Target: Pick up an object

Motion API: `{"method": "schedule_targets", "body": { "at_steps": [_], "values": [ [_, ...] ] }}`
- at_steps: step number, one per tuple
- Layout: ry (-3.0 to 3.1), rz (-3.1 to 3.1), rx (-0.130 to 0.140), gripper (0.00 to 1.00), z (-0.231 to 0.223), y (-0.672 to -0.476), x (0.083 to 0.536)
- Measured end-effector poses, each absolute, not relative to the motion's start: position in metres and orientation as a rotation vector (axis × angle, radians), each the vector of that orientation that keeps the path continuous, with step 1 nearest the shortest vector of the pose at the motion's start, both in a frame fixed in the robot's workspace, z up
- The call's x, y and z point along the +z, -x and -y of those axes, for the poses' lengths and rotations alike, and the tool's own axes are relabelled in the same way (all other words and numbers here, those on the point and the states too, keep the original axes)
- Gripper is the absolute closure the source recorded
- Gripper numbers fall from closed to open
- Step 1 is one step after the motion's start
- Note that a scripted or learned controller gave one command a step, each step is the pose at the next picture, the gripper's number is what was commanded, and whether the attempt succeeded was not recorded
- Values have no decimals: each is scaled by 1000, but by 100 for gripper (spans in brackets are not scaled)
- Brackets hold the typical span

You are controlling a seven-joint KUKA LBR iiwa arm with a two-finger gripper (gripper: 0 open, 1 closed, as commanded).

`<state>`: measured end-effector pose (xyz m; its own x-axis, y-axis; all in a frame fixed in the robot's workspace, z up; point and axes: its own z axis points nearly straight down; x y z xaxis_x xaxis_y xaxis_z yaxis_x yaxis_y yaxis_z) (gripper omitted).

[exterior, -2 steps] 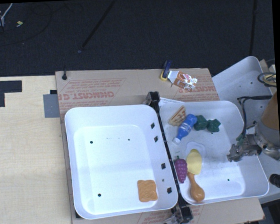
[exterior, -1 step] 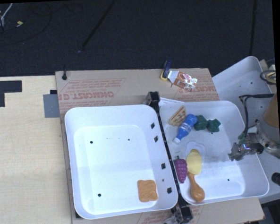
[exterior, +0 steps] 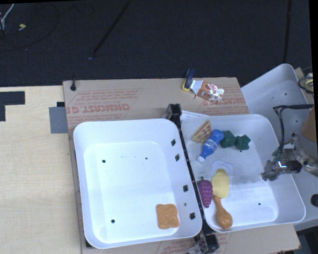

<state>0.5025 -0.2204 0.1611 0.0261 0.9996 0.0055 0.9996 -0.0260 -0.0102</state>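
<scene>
Nearest you, the wooden spoon [exterior: 222, 214] and yellow piece [exterior: 221, 183] lie unpicked in the right bin [exterior: 290, 215], while your gripper [exterior: 273, 170] hangs at its right rim gripping nothing visible, so the reach inward comes next.

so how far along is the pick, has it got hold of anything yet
Done: nothing looks lifted. The blue bottle, green toy, yellow object and purple grapes lie in the right bin; an orange piece lies in the left bin.
In hand: the gripper sits at the right bin's right rim, apart from them.
Left: reach, grasp, lift.
</scene>
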Motion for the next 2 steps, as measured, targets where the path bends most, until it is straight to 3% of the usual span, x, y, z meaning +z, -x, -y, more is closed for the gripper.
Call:
{"method": "schedule_targets", "body": {
  "at_steps": [2],
  "values": [
    [2241,2184,4,100,222,-503,180]
  ]
}}
